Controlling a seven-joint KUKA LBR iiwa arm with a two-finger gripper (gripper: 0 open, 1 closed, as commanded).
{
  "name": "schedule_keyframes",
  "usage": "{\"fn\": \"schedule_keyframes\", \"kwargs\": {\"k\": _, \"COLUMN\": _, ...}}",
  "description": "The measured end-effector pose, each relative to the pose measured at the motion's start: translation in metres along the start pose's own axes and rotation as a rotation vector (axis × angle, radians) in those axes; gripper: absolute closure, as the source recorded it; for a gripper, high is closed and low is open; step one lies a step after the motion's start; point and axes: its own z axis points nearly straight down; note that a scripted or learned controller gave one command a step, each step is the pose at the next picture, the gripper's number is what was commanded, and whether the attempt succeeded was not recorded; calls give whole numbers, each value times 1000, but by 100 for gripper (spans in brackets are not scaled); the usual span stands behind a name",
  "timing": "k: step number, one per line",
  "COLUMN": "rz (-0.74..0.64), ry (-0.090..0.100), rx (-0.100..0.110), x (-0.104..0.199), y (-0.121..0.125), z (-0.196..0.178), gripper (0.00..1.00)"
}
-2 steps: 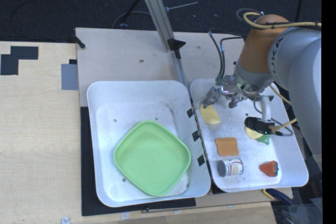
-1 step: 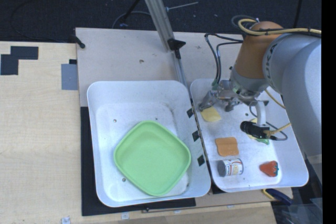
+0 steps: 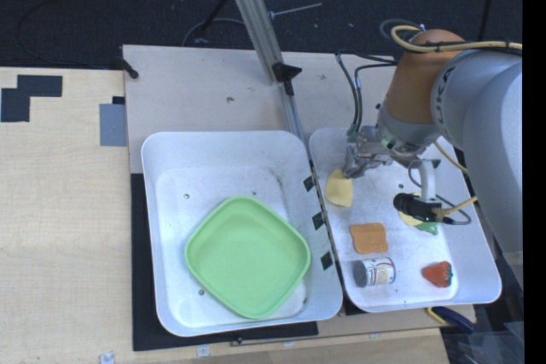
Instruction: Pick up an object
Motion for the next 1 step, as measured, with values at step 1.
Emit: {"fn": "schedule_keyframes", "kwargs": {"k": 1, "rz": 0, "ry": 0, "rx": -2, "x": 8, "y": 5, "z": -47, "gripper": 100}}
